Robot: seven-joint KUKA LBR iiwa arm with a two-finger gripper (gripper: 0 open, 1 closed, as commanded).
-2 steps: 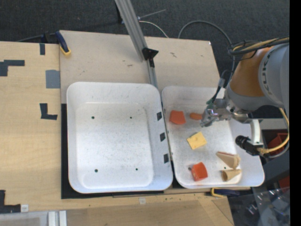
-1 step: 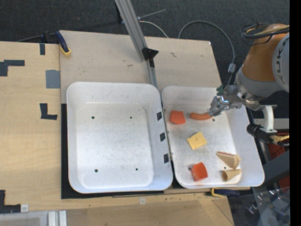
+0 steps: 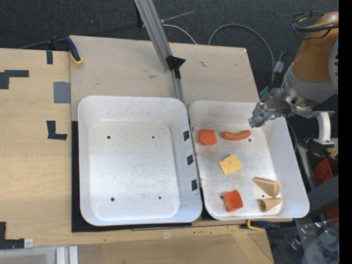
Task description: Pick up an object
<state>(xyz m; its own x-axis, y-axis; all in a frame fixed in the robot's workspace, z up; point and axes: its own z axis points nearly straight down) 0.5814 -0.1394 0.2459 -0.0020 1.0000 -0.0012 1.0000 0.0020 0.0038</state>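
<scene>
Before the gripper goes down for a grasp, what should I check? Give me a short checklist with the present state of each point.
1. Objects available in the right bin: ok. It holds the sausage, an orange block, a yellow cheese wedge, a red block and two tan pieces.
2. Gripper near a target: ok, it hangs at the sausage's right end.
3. Finger opening: cannot tell.
4. Nothing between the fingers yet: cannot tell.
5. Space around the sausage: ok, it lies apart from the orange block and the cheese wedge.
6. Bin wall close to the gripper: cannot tell whether it will interfere.
</scene>
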